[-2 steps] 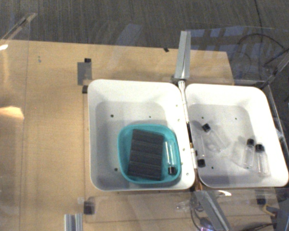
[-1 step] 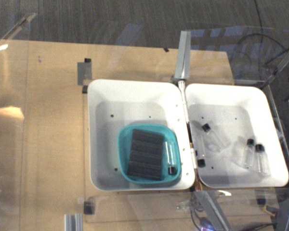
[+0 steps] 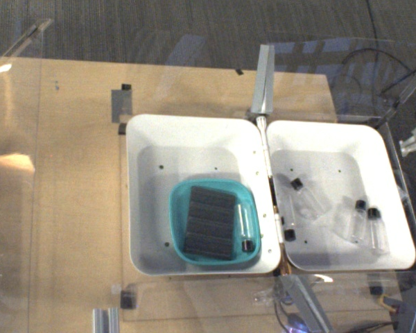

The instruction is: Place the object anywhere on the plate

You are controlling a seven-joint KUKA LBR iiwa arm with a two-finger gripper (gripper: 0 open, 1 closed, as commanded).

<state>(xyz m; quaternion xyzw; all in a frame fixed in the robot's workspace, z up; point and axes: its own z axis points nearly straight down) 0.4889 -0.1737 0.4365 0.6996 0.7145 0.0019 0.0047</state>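
Note:
A teal square plate (image 3: 177,217) sits in the front part of the left white bin (image 3: 142,151). A dark ridged block (image 3: 209,222) lies flat on the plate's middle. Beside the block, along the plate's right side, lies a clear vial with a black cap (image 3: 245,229), cap towards the front. Three more clear black-capped vials lie in the right bin (image 3: 333,134): one at its left (image 3: 304,194) and two close together at its right (image 3: 351,220) (image 3: 376,232).
A small loose black piece (image 3: 289,234) rests near the right bin's front left corner. A grey metal bar (image 3: 263,78) runs back from the seam between the bins. Cables and frame parts (image 3: 402,96) crowd the far right.

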